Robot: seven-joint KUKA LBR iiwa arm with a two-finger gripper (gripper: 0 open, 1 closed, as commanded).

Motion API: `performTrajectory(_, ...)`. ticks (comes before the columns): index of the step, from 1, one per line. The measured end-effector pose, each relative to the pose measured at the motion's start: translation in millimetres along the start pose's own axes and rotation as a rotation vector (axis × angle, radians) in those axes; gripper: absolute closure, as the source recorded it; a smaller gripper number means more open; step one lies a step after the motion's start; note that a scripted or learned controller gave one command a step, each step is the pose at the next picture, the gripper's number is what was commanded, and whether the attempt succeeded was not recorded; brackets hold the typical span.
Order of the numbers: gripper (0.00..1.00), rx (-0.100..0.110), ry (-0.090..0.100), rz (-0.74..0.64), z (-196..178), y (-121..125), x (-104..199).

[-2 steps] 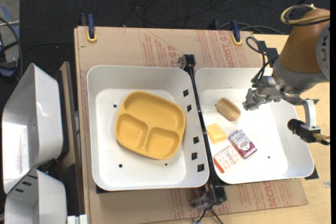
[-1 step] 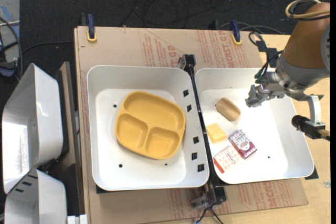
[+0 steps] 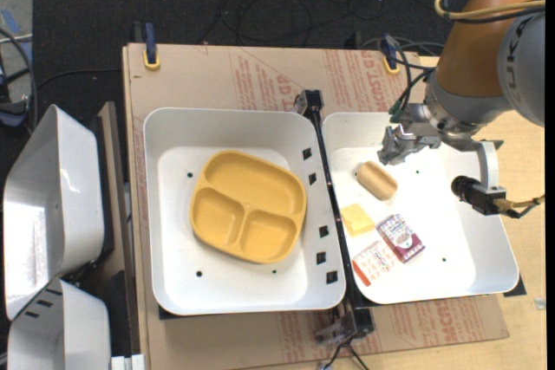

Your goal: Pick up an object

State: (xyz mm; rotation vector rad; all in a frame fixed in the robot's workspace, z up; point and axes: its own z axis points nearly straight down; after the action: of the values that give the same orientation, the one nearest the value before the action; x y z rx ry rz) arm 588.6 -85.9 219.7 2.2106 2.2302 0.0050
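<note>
bright even light, soft shadows

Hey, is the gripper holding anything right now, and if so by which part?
Nothing is held: the gripper hangs above the right bin, apart from the tan roll.

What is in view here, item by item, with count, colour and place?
shallow white plastic bins: two, white, side by side on the bench.
yellow three-compartment plastic tray: one, yellow, in the left bin.
tan bread-roll-shaped piece: one, tan, right bin, upper left part, just below the gripper.
pale yellow flat square: one, pale yellow, right bin, near its left wall.
small dark red packet: one, dark red with white, right bin, middle.
white and red wrapper: one, right bin, lower left.
gripper: one, grey, over the right bin's upper part, on the grey and orange arm.
</note>
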Motion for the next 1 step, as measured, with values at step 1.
performTrajectory(1,1.0,0.001,0.0,0.0,-10.3,12.6,46.1)
